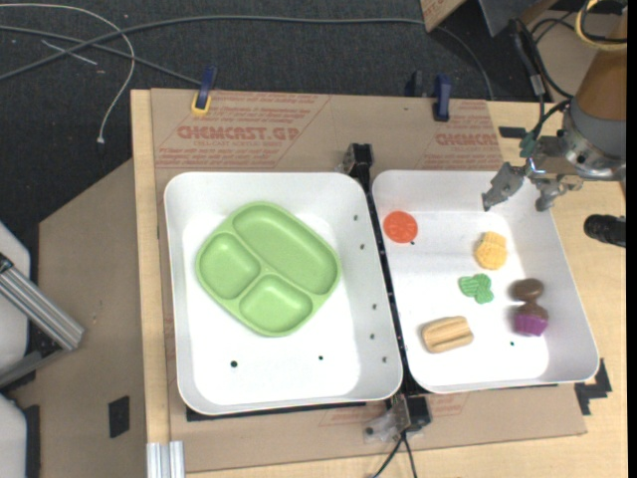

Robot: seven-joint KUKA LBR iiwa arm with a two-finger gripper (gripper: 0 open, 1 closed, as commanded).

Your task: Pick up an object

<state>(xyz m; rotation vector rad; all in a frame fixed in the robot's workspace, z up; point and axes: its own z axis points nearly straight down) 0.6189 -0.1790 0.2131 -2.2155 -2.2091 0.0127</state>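
Two shallow white bins on bench. Left bin (189, 366): green three-compartment plastic tray (266, 267), mid-bin. Right bin (567, 361): tan bun toy (446, 334) near front edge; orange disc (400, 227), yellow corn (491, 251), green piece (477, 288), brown piece (527, 290), purple piece (530, 320). Gripper (521, 196) above back-right corner, fingers spread, nothing between.

Green tray (267, 267); orange disc (400, 227); purple toy (530, 320).
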